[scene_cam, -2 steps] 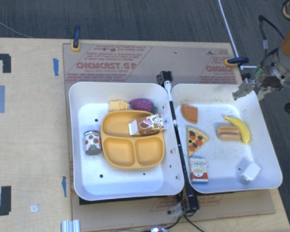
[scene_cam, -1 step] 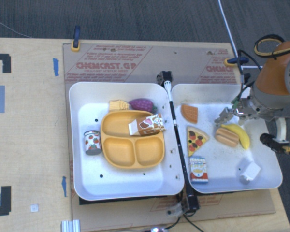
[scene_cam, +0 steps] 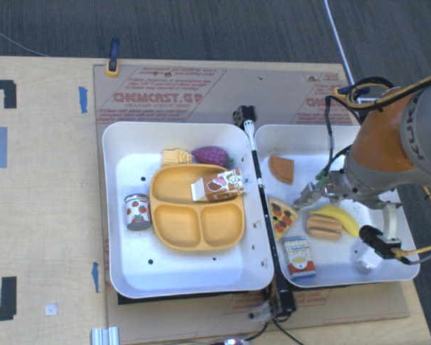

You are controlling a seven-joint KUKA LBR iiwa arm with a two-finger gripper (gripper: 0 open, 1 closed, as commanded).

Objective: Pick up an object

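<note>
Nearest the camera, right white bin (scene_cam: 399, 275): small red-and-white carton (scene_cam: 299, 256), hot dog bun (scene_cam: 324, 226), yellow banana (scene_cam: 339, 217), pizza slice (scene_cam: 281, 216). Just above the banana, end effector (scene_cam: 310, 193) hovers; whether spread or pressed together cannot be told. Farther back, orange wedge (scene_cam: 281, 169).

Yellow divided plate (scene_cam: 174, 230), purple grapes (scene_cam: 211, 155), yellow banana (scene_cam: 339, 217), white bins (scene_cam: 122, 200).
</note>
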